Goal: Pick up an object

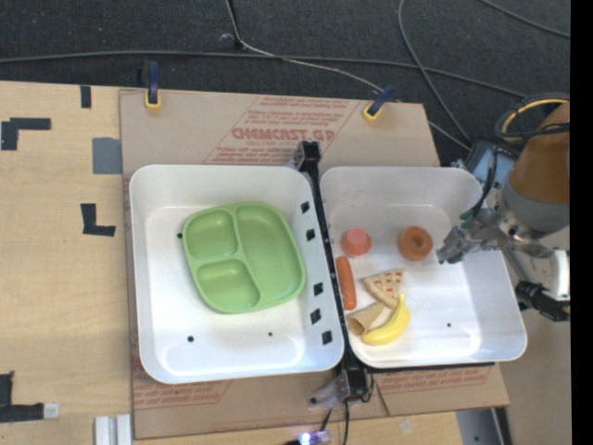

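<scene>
The right bin [482, 341] holds several toy foods. A brown donut [416, 242] and a pink round piece [357, 241] lie in its middle. An orange sausage [346, 282] lies by the left wall, with a pizza slice [384, 287], a yellow banana [390, 324] and a tan piece [365, 319] nearer the front. My gripper [455, 247] hangs over the right side of this bin, just right of the donut and apart from it. Nothing shows in its grasp.
The left bin [157, 341] holds a green divided plate [243, 256]. A black divider with clips [315, 248] runs between the bins. The grey arm with its orange band [542, 179] comes in over the right bin's right rim. Cables trail across the dark floor behind.
</scene>
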Tool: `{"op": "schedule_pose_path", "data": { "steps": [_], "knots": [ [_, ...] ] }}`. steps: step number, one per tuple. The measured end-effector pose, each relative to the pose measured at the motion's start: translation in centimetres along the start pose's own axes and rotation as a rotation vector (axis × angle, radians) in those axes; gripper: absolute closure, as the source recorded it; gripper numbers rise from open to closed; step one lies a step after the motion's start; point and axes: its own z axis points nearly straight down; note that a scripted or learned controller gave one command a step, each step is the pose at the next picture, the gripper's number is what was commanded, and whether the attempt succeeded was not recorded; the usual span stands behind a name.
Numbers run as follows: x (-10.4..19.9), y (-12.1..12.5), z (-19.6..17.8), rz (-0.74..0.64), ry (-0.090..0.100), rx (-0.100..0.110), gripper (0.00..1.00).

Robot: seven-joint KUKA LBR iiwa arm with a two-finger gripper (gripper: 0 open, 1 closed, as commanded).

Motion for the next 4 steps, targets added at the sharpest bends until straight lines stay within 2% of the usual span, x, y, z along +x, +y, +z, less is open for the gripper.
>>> {"op": "schedule_pose_path", "data": {
  "steps": [1,2,3,4],
  "knots": [
    [0.6,0.9,-4.9,0.0,-0.001,-0.001,1.0],
    [0.6,1.0,-6.6,0.001,0.0,0.001,1.0],
    [5.7,1.4,-5.9,-0.003,0.002,0.004,1.0],
    [11.4,0.0,-5.9,-0.004,0.002,0.005,1.0]
  ]
}}
